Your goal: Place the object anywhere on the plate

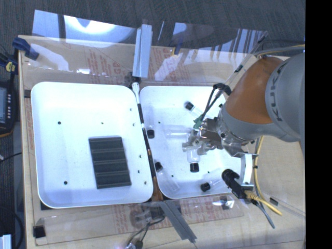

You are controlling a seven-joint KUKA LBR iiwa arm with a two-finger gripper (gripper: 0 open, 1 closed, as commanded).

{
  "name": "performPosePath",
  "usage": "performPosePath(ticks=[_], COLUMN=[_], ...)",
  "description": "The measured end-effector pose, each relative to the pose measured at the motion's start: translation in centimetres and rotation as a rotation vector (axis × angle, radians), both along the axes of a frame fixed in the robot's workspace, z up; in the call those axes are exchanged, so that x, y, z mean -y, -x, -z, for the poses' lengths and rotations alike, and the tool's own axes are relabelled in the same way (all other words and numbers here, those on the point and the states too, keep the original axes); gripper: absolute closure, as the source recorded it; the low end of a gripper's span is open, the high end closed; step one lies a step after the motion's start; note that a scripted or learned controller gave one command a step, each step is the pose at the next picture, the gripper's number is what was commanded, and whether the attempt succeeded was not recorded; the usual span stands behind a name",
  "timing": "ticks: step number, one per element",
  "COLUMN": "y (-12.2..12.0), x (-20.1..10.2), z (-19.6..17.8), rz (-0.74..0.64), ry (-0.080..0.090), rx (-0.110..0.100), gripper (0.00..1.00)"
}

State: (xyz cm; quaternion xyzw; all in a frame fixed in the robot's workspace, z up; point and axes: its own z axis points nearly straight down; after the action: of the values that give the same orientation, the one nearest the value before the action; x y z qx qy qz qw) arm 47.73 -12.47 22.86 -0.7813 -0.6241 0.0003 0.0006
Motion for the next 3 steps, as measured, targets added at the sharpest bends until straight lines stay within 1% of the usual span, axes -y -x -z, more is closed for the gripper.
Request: performPosePath(ticks=[1, 2, 3], y=[-4.6, -14.9, -16.4], x=[-8.8, -12.8, -13.4], z=[2.2, -3.8, -4.4], rz=[-0.306, -0.266, 0.363], ry=[0.000, 0.000, 0.000], rx=[-0.001, 0.000, -0.003], gripper=[1.00, 1.00, 1.00])
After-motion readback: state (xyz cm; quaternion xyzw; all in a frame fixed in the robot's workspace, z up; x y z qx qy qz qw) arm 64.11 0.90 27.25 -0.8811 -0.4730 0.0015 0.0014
